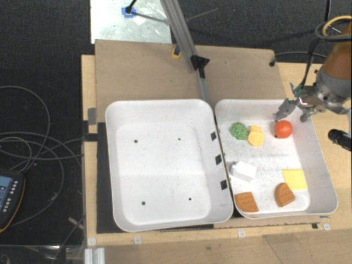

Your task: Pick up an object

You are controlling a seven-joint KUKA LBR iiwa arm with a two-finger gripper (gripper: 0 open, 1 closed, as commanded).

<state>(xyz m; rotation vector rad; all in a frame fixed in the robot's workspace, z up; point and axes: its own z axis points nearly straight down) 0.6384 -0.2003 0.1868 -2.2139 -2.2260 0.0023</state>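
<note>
Hovering gripper: gripper (295, 110) hangs over the back right corner of the right bin (316, 164), fingers spread apart, released, nothing between them
Gripper contact: left finger tip sits just beside the red ball (283, 129), above and behind it; cannot tell if it touches
Arm: grey wrist with orange band (336, 65) comes in from the right edge, cables looped above it
Red ball: round, no long axis, back of right bin, near the right wall
Green lumpy piece: (238, 130) back middle of right bin, touching or just beside the yellow round piece (256, 137)
Yellow round piece: between green piece and red ball, apart from the ball
White block: (243, 171) near the left wall of right bin, long axis slanted, running left-back to right-front
Yellow flat square: (294, 179) right side, near front, lying flat
Brown waffle-like piece: (284, 194) front right, just beside the yellow square, tilted
Orange-brown cracker piece: (246, 202) front left corner of right bin, lying flat
Left bin: (118, 164) white, shallow, small dark dots on its floor, pressed against right bin with black clips along the seam
Bench: tan board (143, 70) under both bins, wood edge around it
Pole: grey slanted pole (179, 21) crossing from top to the seam behind the bins
Room: dark carpet (44, 48), black cables at left, a handheld pendant (8, 197) at lower left edge, shiny sheet with blue tape at top
</note>
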